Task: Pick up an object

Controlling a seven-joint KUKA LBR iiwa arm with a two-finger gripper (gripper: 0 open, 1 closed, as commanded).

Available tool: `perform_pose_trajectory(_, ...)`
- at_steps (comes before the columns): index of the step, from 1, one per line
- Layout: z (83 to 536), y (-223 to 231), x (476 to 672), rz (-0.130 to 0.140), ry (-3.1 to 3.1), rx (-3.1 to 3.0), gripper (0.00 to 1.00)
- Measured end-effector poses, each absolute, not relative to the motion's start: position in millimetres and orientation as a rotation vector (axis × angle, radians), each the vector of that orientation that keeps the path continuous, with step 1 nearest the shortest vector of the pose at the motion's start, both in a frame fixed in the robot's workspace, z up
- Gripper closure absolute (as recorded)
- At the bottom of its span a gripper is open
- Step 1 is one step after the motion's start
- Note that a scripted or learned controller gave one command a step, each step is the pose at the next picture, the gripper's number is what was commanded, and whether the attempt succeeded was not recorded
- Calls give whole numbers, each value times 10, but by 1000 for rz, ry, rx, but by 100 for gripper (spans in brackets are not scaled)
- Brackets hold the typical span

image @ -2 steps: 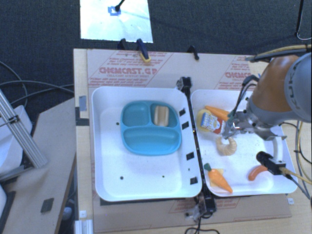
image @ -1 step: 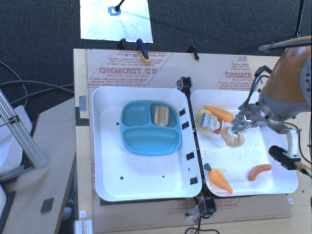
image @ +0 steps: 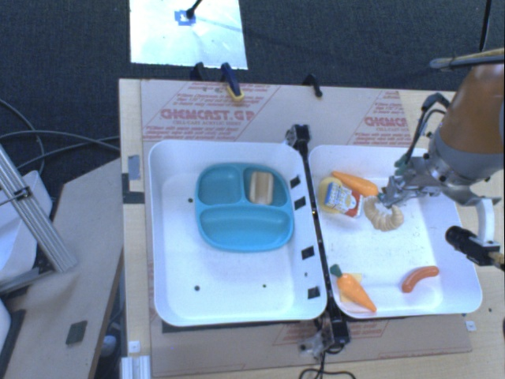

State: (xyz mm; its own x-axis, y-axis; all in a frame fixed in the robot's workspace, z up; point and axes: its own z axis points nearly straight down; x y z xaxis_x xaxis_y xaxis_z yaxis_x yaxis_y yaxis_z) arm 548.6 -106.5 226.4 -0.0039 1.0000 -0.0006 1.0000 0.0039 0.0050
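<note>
While reaching in from the right, hangs low over the right bin (image: 458, 239) with the end effector (image: 389, 198) directly above a tan twisted pastry (image: 388, 220), close enough to overlap its upper edge. Cannot tell how far open, nor whether touching the pastry; nothing seen lifted or clamped. Pastry flat on the bin floor, in the upper middle of the right bin. Just left of it, touching or nearly so: a yellow and red packet (image: 339, 198), with an orange carrot piece (image: 355, 183) slanting along its upper right edge. Nearer the front wall: a carrot with a green top (image: 355, 292) partly over a pale yellow slice (image: 356, 277), and, well apart to the right, a reddish sausage (image: 420, 278). In the left bin (image: 170, 290): a blue divided plate (image: 237, 231), with a tan slice of bread (image: 261, 187) in its upper right compartment. Both bins side by side, edges meeting, on a board with red lettering (image: 205, 115) atop the surface (image: 132, 235).
</note>
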Motion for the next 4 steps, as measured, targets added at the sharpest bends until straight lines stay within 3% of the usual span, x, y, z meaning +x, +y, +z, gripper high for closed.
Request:
perform_pose_trajectory(2, 2277, -174, 5815, 6, 2232, 2210, 100)
perform_pose_trajectory(3, 2242, -381, 5797, 1, 2220, 2221, 100)
perform_pose_trajectory(4, 2170, -311, 5935, 2, 2225, 2215, 100)
